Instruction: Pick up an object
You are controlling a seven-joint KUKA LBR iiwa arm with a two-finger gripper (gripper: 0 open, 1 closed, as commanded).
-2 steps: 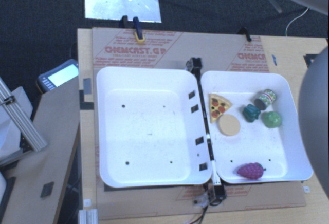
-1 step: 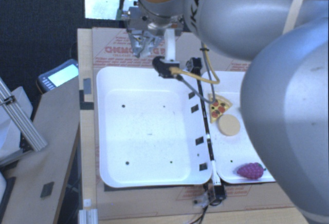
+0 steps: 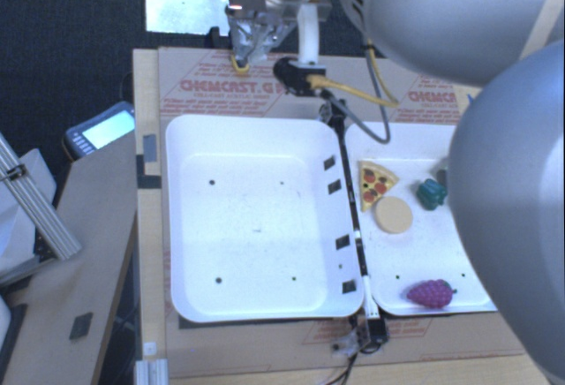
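1. Overhead, the grey arm [image 3: 459,12] sweeps in from the right, its bulk covering the right part of the right-hand shallow white bin [image 3: 415,299].
2. Its pincer [image 3: 247,52] hangs beyond the far rim of the left-hand shallow white bin [image 3: 256,132], over the printed brown cardboard sheet [image 3: 221,85] that lies on the tabletop [image 3: 106,198].
3. Whether the pincer is spread or pressed together cannot be told; a small yellow tip shows at its lower end, and nothing can be made out gripped in it.
4. A yellow cable [image 3: 362,96] runs from a black fitting [image 3: 296,74] just beside the pincer toward the right-hand bin.
5. Taking the left-hand bin as landmark, all the loose objects lie to its right, past the shared wall, in the neighbouring bin.
6. Nearest that wall lies a triangular toy pizza slice with red spots [image 3: 377,180].
7. Just in front of the slice sits a round tan disc [image 3: 394,215], close beside it.
8. Right of the slice is a small teal block-shaped toy [image 3: 432,193], near the edge of the arm.
9. Toward the near rim lies a purple bunch of toy grapes [image 3: 430,293], well apart from the others.
10. Left of the left-hand bin, a small grey device with a lit screen [image 3: 99,132] sits off the cardboard.
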